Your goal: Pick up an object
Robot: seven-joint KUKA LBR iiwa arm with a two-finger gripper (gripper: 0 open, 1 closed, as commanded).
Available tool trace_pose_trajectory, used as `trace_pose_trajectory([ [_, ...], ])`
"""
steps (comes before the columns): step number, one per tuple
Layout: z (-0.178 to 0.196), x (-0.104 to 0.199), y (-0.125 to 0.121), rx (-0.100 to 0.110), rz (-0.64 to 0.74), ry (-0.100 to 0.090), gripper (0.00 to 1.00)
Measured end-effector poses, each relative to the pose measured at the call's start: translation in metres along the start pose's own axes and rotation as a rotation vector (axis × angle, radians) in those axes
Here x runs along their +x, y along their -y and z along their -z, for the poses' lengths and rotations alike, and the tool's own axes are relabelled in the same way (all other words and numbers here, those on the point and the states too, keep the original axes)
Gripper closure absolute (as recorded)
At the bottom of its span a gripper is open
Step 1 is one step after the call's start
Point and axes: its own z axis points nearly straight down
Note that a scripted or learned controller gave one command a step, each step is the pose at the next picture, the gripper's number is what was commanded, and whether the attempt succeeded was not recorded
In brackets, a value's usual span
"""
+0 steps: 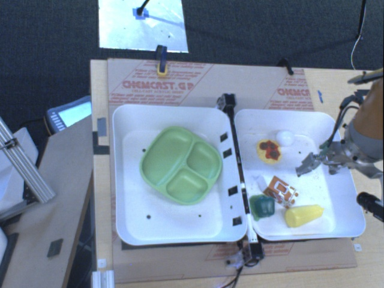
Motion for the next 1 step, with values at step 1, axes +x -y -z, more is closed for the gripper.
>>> trace_pose_trajectory([
  [1, -0.0426, -0.0031, 0.0016, -0.002, 0.000, 0.001, 0.00],
])
